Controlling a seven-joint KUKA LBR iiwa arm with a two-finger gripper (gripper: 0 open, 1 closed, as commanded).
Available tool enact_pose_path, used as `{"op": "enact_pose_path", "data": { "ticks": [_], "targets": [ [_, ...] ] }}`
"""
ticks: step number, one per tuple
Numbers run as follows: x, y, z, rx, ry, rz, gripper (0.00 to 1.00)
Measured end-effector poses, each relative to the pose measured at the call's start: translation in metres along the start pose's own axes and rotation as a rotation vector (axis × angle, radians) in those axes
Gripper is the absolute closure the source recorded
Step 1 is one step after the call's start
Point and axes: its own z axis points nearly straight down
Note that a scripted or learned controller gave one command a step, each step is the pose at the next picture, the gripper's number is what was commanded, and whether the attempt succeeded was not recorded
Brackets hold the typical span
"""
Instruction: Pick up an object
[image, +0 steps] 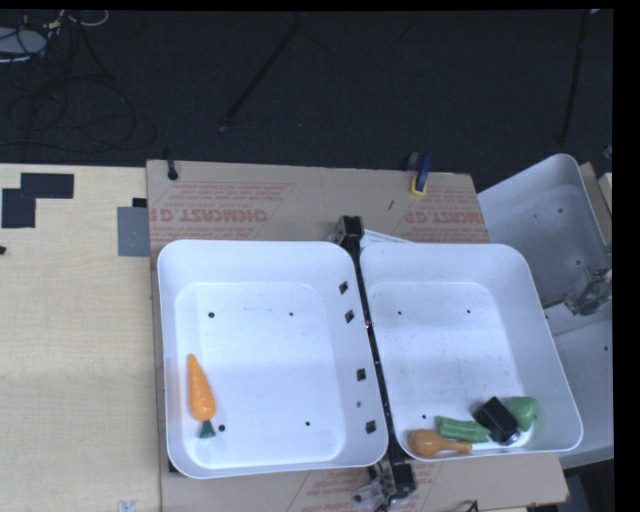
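An orange toy carrot (200, 390) with a small green stem lies near the front left wall of the left bin (250, 265). In the front right corner of the right bin (450, 265) several small items are bunched together. They are a tan-orange pear-shaped piece (437, 443), a green pod-like piece (462, 429), a black block (496, 419) and a light green piece (523, 409). The black block rests against the two green pieces.
Both bins sit on a cardboard sheet (300, 205) over a light wooden bench (70, 330). Black clips (362, 375) line the seam between the bins. A blue clamp (419, 172) holds the cardboard's far edge. A grey metal plate (560, 215) lies to the right.
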Motion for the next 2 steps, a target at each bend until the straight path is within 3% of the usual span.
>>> {"op": "enact_pose_path", "data": {
  "ticks": [1,2],
  "targets": [
    [-0.005,0.048,0.091,0.005,0.002,-0.006,1.00],
    [-0.007,0.025,0.045,-0.004,-0.001,0.000,1.00]
  ]
}}
